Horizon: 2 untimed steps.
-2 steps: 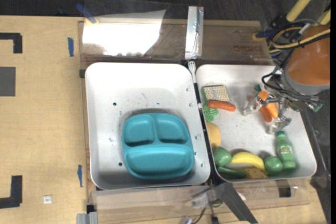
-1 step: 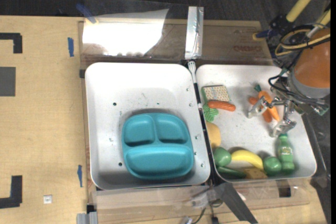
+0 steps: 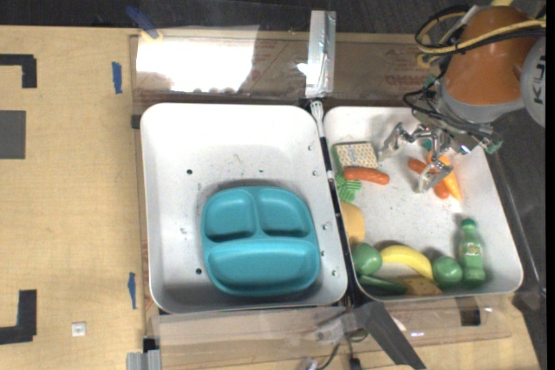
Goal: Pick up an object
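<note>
The arm enters at the upper right of the camera view, its orange band (image 3: 487, 56) hanging over the far right corner of the right bin (image 3: 395, 204). Below the band, the claw (image 3: 431, 162) reaches down into that bin, near its far wall. Its metal fingers (image 3: 401, 137) appear spread apart, one out toward the divider side, the other parts clustered lower right, though glare and small size make the exact pose hard to read.

Taking the claw as the landmark: a small orange carrot-like piece (image 3: 446, 185) lies right at the fingertips, touching or just under them; whether it is pinched between them cannot be told. A second bit of red-orange shows just beside the claw on its left. A longer carrot (image 3: 365, 176) lies to the left of the claw, near the bin's left wall, with a pale waffle-patterned square (image 3: 356, 155) just above it. A green bottle (image 3: 471, 249) stands below and to the right of the claw, near the bin's right wall. A yellow banana (image 3: 407, 259) lies well below the claw along the near wall, with a green round fruit (image 3: 366, 257) to its left and another green piece (image 3: 447, 270) to its right.

Far left of the claw, the left bin (image 3: 173, 143) holds a teal divided tray (image 3: 258, 240), set toward its near side.
</note>
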{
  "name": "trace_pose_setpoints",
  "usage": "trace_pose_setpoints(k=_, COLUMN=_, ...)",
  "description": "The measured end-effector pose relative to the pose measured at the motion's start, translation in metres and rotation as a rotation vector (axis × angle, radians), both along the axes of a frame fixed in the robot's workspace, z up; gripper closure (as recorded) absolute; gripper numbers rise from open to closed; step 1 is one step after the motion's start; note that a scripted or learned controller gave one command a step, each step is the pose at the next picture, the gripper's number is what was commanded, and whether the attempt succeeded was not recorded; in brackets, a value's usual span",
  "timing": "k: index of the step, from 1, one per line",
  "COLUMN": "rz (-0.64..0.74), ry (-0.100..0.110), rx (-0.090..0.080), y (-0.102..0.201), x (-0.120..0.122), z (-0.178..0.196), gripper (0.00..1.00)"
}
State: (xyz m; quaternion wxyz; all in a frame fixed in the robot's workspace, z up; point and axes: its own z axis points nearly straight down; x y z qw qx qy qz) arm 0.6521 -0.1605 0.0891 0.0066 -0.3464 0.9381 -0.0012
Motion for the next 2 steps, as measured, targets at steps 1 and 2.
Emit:
trace_pose_setpoints(k=1, rz=0.118, ry=0.004, rx=-0.004, y=-0.020, x=-0.058, z=0.000, gripper=0.00)
trace_pose_setpoints(k=2, rz=0.116, ry=-0.009, rx=-0.004, y=-0.019, x=-0.054, z=0.014, gripper=1.00)
